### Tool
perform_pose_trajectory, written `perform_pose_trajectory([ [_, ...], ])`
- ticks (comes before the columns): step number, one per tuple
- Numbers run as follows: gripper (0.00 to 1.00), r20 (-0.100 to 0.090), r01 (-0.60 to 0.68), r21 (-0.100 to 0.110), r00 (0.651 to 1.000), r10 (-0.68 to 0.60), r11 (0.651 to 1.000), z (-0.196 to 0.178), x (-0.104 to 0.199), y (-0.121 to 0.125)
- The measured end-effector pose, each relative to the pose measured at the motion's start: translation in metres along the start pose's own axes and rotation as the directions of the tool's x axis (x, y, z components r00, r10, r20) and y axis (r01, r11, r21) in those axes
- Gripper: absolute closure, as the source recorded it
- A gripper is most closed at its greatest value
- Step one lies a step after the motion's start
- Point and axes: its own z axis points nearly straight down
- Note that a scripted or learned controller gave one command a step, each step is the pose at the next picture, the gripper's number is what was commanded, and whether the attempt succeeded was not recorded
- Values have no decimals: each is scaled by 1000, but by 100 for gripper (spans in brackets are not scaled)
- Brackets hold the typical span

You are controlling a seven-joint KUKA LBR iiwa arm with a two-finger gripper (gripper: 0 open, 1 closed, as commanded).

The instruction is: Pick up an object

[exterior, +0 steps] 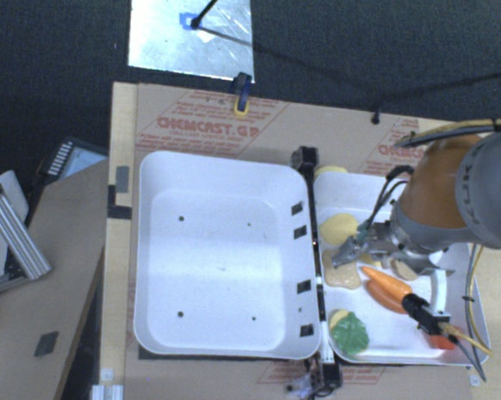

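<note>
Gripper: low in right bin; fingers too small to judge, grip unknown.
Objects: carrot, yellow piece, green piece lie in bin.
Progress: nothing visibly lifted; pick remains, by my reading.

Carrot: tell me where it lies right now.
The carrot lies in the right bin, toward its near side, just right of the gripper and above the green object.

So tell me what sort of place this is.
Probably a robotics lab bench for grasping trials: two white bins side by side, toy food like a carrot, and a grey arm reaching in.
</note>
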Motion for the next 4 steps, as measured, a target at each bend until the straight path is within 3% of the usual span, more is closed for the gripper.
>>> perform_pose_trajectory([
  [1, 0, 7, -14, -21, 1000, 14, 1000, 12, -43, -62],
  [2, 100, 8, -6, -28, 1000, 6, 1000, 0, -40, -58],
  [3, 100, 8, 3, -27, 1000, -2, 1000, -91, 13, 4],
  [4, 100, 4, 3, -34, 1000, -3, 999, -284, 85, -33],
])
